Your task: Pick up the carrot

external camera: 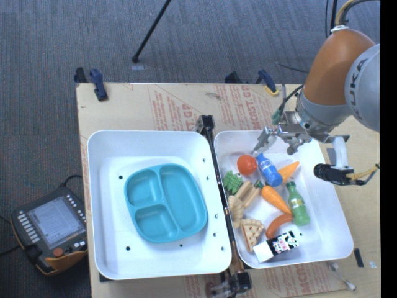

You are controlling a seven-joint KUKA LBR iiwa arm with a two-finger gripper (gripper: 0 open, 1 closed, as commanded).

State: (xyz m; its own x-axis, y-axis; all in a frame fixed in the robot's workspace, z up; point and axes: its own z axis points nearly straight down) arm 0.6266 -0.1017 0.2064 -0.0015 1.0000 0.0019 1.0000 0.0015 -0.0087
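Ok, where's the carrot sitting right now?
The carrot lies in the right bin, near its middle, between the blue bottle and the green bottle, below the gripper.

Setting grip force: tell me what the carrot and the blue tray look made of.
Carrot: likely moulded plastic toy food, given its smooth, even orange skin, though rubber is possible. Blue tray: apparently hard plastic, being one-piece with three moulded compartments and a soft sheen.

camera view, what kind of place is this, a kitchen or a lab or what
Most likely a robotics lab or test cell, not a kitchen. The bench is a board held by clamps, it stands on grey carpet, a teach pendant lies on the floor, and the food in the right bin is toys.
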